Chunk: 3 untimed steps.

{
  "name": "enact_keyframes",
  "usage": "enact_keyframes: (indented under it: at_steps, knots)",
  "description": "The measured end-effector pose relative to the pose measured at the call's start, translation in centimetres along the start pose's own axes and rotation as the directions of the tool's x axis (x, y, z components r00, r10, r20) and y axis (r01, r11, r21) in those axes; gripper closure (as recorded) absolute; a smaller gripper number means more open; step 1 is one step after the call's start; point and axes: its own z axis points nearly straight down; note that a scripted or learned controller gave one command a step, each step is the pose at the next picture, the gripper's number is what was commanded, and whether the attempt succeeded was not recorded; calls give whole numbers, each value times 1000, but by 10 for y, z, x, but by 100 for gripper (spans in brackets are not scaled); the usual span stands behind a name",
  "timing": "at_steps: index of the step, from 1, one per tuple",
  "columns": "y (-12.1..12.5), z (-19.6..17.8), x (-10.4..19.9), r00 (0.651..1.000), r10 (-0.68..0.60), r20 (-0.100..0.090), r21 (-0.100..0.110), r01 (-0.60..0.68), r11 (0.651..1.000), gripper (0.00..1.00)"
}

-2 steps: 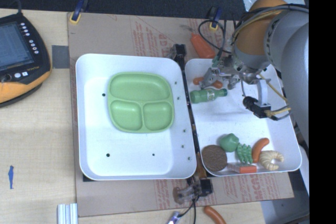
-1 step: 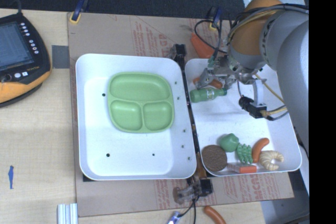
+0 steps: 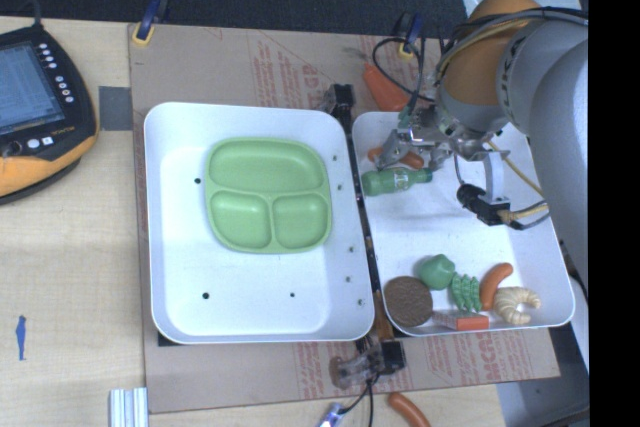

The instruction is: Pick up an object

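My gripper [image 3: 412,151] hangs low over the far left corner of the right bin [image 3: 540,245]. A small green bottle [image 3: 395,180] lies on its side just below the gripper, close to the bin's left wall. An orange piece [image 3: 380,154] peeks out at the gripper's left. Along the near edge of this bin lie a brown round cookie [image 3: 408,299], a green pepper-like toy [image 3: 436,270], a green ridged piece [image 3: 464,293], an orange sausage [image 3: 495,282], a pale bread roll [image 3: 517,303] and a thin red stick [image 3: 462,321].
The left bin [image 3: 180,295] holds a green divided plate [image 3: 268,193]. A teach pendant [image 3: 35,115] rests on the bench at far left. An orange object [image 3: 380,87] lies behind the right bin, and black cables [image 3: 485,205] trail off the wrist.
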Motion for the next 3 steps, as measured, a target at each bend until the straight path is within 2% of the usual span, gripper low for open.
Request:
enact_keyframes:
  at_steps: [3]
  knots:
    - [0,0,0,1000,0,0,0,0,1000,0]
